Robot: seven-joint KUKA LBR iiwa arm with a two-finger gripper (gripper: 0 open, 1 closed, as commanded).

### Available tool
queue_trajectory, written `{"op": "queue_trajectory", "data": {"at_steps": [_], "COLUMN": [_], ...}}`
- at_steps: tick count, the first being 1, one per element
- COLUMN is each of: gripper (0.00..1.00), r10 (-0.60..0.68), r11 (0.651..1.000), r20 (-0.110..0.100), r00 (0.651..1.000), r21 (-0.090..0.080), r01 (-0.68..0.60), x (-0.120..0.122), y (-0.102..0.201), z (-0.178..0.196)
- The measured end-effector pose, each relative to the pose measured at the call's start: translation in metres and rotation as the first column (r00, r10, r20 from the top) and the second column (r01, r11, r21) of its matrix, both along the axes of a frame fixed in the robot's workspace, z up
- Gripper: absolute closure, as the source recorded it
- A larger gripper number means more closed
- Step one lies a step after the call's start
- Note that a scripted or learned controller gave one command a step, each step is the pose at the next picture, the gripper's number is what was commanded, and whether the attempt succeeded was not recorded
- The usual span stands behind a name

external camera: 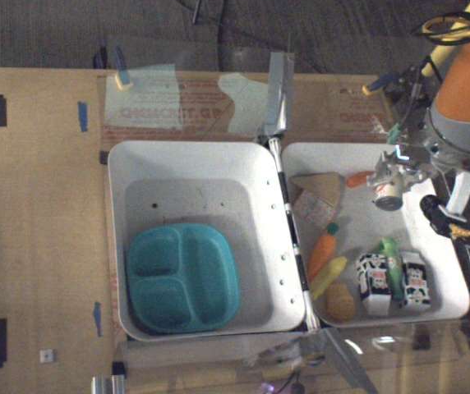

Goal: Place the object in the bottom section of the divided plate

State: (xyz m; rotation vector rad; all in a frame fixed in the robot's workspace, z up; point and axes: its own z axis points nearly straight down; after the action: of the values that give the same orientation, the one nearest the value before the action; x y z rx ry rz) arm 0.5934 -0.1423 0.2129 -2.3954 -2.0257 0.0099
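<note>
Noted at far left the tan worktop (pixel 38 220). Next to it found the left shallow white bin (pixel 136 171), with a teal divided plastic plate (pixel 182 277) lying flat in its lower half. Saw nothing in any of its compartments, so judged the placing not yet done.

Further right, in the right shallow white bin (pixel 457 302), counted a tan wedge-shaped piece (pixel 321 189), an orange carrot-shaped toy (pixel 323 253) and a yellow banana-shaped toy (pixel 328 276) touching its lower end. Also picked out a tan rounded lump (pixel 341 300) and two black-and-white cartons (pixel 375 284) with a green piece (pixel 391 265) between them.

Found the gripper (pixel 389 183) low over that bin's upper part, beside a small orange piece (pixel 358 179). Could not tell whether the jaws were spread or pressed together, nor whether anything sat between them.

Judged the step in hand to be the pick, with the task's thing among the right bin's contents; could not say which one. Reckoned the next move called for a sure grip, a lift over both bin walls, travel leftward, and a release over the plate's bottom section.
</note>
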Motion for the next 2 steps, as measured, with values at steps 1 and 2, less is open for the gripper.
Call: {"op": "queue_trajectory", "data": {"at_steps": [1, 2], "gripper": [1.00, 1.00], "r10": [0.189, 0.192], "r11": [0.982, 0.981], "r20": [0.003, -0.002], "r00": [0.982, 0.981], "r21": [0.000, 0.001], "r01": [-0.189, -0.192], "x": [-0.0005, -0.0005], "y": [0.0628, 0.0629], "z": [0.0302, 0.0369]}}
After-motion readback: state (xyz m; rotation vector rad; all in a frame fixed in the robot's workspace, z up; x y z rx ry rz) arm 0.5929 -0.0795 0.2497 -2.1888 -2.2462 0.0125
